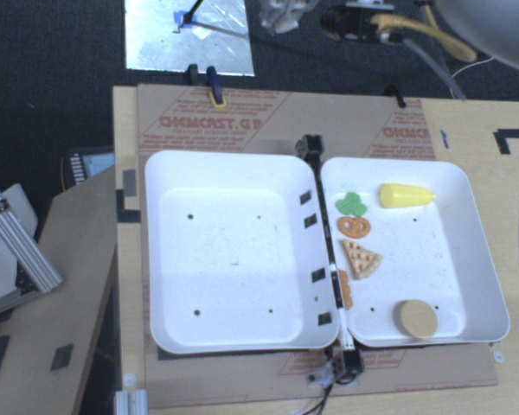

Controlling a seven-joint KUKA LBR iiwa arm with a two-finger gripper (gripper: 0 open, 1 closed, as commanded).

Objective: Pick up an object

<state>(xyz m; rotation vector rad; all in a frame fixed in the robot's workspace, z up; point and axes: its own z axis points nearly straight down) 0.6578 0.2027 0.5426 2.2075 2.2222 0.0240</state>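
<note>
Two white bins side by side on the bench, toys in the right-hand one.

From above, the left bin [225, 249] lies at the frame's centre-left. The right bin [480, 258] holds a yellow corn-shaped piece [405, 195] near its upper edge, a green leafy piece [352, 204], an orange pretzel [354, 226] and a pizza slice [362, 258] down its left side, and a tan round disc [416, 318] near the lower edge. A pale grey bulk of the arm [493, 11] fills the upper right corner, high off the bench; whether the gripper is wide or closed I cannot tell.
</note>
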